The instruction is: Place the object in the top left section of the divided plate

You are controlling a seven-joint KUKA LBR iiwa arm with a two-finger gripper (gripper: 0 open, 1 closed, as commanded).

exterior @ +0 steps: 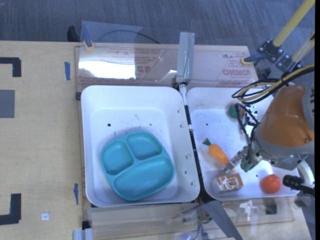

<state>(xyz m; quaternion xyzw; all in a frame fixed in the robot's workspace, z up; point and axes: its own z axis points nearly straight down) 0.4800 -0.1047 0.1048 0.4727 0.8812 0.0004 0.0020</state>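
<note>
A teal divided plate point(138, 166) lies in the left bin point(100, 104), its two small sections toward the back and the big one toward the front. In the right bin point(210, 119) lie a toy carrot point(217, 152), a small orange-and-white box point(230, 183), a red-orange ball point(271, 183) and a green item point(234, 111). My gripper point(238, 163) hangs low over the right bin, just right of the carrot and above the box. Nothing shows between its tips.
Black and yellow cables point(255, 91) loop over the back of the right bin. The raised divider point(189, 129) between the two bins runs front to back. Clear plastic sheeting and a grey bracket point(185, 56) stand behind the bins.
</note>
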